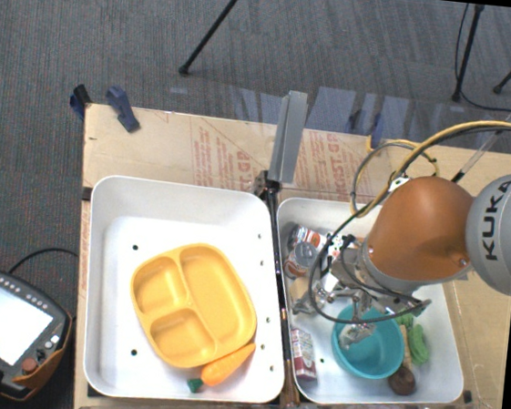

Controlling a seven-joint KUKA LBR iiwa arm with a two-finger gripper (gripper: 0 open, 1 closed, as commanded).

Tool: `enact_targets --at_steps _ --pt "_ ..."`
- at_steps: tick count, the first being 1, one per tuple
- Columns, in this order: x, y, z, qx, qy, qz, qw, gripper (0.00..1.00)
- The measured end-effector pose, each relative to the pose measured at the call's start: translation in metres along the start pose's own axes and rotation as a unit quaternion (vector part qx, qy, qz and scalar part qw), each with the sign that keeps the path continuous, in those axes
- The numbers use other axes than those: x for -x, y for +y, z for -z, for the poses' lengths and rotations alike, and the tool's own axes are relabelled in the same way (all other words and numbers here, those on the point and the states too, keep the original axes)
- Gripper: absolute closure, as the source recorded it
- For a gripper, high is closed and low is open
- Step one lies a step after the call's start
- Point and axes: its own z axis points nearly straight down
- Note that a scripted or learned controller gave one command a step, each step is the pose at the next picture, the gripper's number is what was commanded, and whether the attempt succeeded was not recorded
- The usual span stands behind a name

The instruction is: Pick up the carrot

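Left bin [106,228]: white plastic, smooth, faint sheen. Right bin [453,359]: the same. Divided plate [194,304]: yellow plastic, glossy. Carrot [228,365]: orange, smooth, plastic-looking, green stub end. Bowl [367,351]: teal plastic, shiny. Gripper [353,311]: bare metal parts, bright glints. Arm's orange band [418,228]: smooth, satin finish. Bench top [188,150]: tan board, matt, printed red. Floor [93,25]: grey carpet, ribbed, matt.
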Motion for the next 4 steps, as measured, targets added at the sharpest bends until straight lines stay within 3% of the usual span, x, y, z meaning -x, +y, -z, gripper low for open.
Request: enact_targets --at_steps 1,2,3,4 --pt "0.056 -0.056 0.106 -0.009 -0.005 0.040 0.9991 0.00" --pt "0.012 0.003 0.098 -0.002 -0.001 0.099 0.9951 0.00" --pt "-0.052 0.056 0.025 0.002 0.001 0.108 0.9941 0.00" --pt "-0.037 -0.037 0.052 -0.004 -0.002 0.058 0.9983 0.00"
